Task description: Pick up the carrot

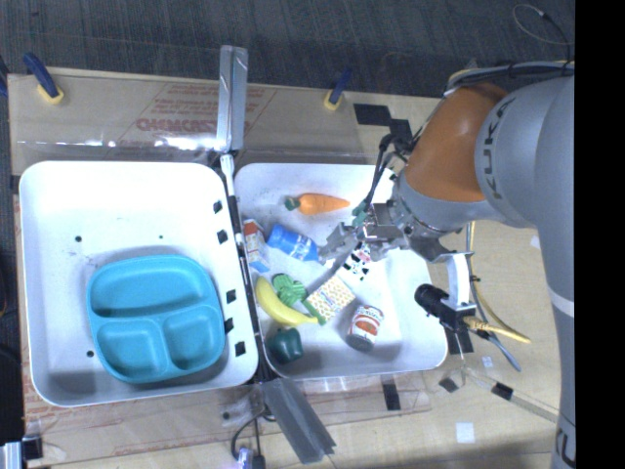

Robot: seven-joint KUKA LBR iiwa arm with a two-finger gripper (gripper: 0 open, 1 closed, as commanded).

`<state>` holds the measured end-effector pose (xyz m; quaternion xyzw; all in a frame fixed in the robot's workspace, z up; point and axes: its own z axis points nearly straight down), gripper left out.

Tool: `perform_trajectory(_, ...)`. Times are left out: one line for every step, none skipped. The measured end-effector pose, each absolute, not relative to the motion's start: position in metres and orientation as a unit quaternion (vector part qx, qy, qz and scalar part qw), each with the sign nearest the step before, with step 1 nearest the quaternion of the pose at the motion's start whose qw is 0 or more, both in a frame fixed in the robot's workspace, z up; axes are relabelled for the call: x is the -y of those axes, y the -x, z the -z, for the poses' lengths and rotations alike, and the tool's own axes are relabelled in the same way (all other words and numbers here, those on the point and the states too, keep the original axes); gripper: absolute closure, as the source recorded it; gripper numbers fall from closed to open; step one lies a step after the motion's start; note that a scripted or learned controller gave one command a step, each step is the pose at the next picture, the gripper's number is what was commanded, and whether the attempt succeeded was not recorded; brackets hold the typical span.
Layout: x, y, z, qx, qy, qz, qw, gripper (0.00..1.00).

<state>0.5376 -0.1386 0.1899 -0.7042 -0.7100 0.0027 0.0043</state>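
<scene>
The carrot, orange with a green top at its left end, lies near the far wall of the right bin. My gripper hangs over the middle of that bin, a little nearer the camera than the carrot and apart from it. Its fingers are spread open with nothing between them. The grey arm with its orange band reaches in from the right.
Around the gripper in the right bin lie a blue bottle, a banana, a green toy, a patterned box, a small can and a dark green pepper. The left bin holds a blue divided plate.
</scene>
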Motion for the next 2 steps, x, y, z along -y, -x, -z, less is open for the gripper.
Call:
perform_trajectory(0.122, -0.599, -0.163, 0.715, 0.699, -0.0026, 0.003, 0.00)
perform_trajectory(0.136, -0.656, -0.117, 0.702, 0.712, -0.0024, 0.003, 0.00)
